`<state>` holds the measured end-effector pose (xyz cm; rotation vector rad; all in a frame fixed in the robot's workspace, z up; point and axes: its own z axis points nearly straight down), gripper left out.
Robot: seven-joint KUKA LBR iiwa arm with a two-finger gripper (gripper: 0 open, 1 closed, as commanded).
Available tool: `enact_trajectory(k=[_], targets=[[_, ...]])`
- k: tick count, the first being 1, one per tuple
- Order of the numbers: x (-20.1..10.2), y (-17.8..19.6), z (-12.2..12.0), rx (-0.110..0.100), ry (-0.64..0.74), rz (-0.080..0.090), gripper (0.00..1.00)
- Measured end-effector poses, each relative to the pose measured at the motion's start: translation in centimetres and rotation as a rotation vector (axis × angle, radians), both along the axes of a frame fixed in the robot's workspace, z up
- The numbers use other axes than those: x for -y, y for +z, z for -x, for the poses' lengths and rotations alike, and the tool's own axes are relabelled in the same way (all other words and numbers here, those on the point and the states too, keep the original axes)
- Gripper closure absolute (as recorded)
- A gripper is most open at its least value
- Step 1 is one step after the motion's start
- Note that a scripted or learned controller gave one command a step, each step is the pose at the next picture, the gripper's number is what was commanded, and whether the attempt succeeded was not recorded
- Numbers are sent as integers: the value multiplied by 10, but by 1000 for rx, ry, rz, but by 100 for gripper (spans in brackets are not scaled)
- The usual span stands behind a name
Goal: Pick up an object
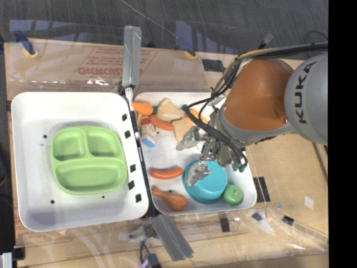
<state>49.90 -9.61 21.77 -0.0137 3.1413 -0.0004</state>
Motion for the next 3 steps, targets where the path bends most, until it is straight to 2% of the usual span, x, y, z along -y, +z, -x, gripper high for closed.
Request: enact_trajectory(k=[1,2,3], targets=[[-4,-121,7,9,-341,-3,0],[-5,-125,-70,1,-618,-1,0],[-7,-115,-71,2,-608,-1,100]])
